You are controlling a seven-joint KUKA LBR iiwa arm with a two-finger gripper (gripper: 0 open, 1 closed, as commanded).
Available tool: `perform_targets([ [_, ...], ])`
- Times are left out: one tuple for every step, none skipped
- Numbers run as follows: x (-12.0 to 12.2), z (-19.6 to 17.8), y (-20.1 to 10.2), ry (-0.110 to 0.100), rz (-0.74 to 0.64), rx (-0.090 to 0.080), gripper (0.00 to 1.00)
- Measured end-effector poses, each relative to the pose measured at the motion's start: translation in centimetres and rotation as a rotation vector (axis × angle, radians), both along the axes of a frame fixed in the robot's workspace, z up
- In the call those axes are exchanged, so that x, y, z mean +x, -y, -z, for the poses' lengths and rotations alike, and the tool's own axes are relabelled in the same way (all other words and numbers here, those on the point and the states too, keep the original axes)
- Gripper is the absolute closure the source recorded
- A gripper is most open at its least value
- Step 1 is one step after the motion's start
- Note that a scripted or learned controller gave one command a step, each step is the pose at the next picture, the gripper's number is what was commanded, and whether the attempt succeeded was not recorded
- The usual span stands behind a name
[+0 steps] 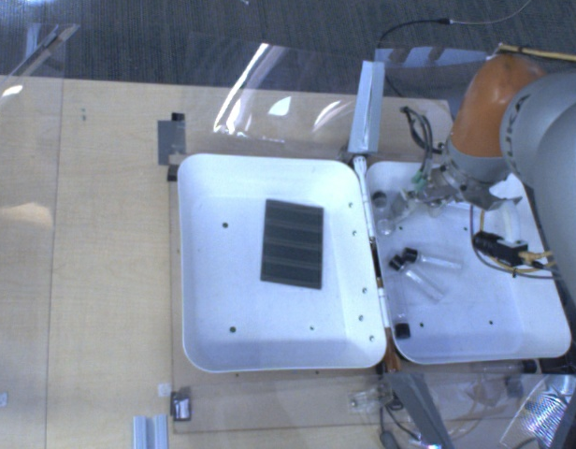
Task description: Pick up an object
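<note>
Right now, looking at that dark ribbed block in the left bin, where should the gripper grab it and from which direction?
Come straight down from above and close across the shorter width of the dark ribbed block, near its middle. It lies flat on the floor of the left bin, a long rectangle running almost straight up the picture, apart from every wall, so both long edges look reachable. Its thickness can't be judged here.

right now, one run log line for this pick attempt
arm: over right bin far end | gripper: low, grasp unclear | left bin: dark ribbed slab | right bin: clear vials

ridged pad (293,244) in left bin (204,251) — vial (421,266) in right bin (512,330).
</note>
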State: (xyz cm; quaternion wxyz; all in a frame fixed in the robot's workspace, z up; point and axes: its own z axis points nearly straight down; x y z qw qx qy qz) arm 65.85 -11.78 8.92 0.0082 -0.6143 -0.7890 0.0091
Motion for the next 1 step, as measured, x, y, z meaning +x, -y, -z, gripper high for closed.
perform_targets([
  [0.19,0.02,-0.37,-0.006,-0.002,-0.011,0.00],
])
